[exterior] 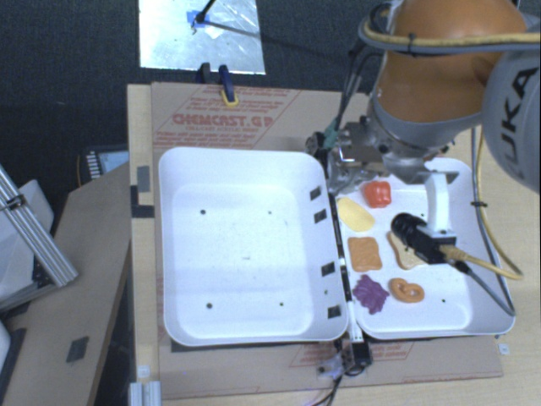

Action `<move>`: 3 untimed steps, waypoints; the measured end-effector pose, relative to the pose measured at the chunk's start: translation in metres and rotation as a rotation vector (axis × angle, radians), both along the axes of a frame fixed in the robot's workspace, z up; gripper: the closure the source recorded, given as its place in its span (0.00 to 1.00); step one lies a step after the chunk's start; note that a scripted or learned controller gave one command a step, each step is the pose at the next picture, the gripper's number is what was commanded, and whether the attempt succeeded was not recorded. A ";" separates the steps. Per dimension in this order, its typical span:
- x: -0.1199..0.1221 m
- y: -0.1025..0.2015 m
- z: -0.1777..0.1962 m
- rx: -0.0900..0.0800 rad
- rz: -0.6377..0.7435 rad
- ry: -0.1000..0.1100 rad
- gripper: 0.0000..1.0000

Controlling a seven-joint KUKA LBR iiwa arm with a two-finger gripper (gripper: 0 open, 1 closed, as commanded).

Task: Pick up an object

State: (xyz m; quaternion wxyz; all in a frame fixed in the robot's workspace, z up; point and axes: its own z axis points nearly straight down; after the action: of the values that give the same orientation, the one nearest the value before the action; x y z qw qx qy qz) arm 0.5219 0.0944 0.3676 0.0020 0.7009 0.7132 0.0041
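Objects for picking lie in the right bin [486,311], all well clear of the left bin [245,227], whose white floor shows a few small dark holes. Nearest the camera in the right bin sit 2 pieces side by side: a purple grape-like cluster [369,293] close to the divider between the bins, and a small orange pretzel-shaped piece [407,291] just to its right. Behind the purple cluster lies a tan square cracker [364,253], and to its right a toast-like slice [407,253] partly covered by a black cylindrical part of the arm's tooling. Farther back is a pale yellow wedge [356,215], and beyond it a red-orange tomato-like piece [378,194] just beside the metal wrist hardware. The gripper [351,169] hangs low at the far left corner of the right bin, near the red-orange piece; whether its claw is wide, narrow or holding anything cannot be told, because the wrist body hides it. The arm's orange band [448,41] looms above. Both bins rest on a cardboard sheet [228,117] with red printing.
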 end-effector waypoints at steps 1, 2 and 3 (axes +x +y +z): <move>-0.036 0.003 0.019 -0.001 -0.012 0.006 1.00; -0.035 0.041 0.121 0.002 -0.009 -0.004 1.00; 0.023 0.077 0.094 -0.003 -0.010 0.007 1.00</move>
State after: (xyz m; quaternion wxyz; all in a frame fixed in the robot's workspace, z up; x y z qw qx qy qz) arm 0.5450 0.1709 0.4612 0.0005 0.7046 0.7096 0.0007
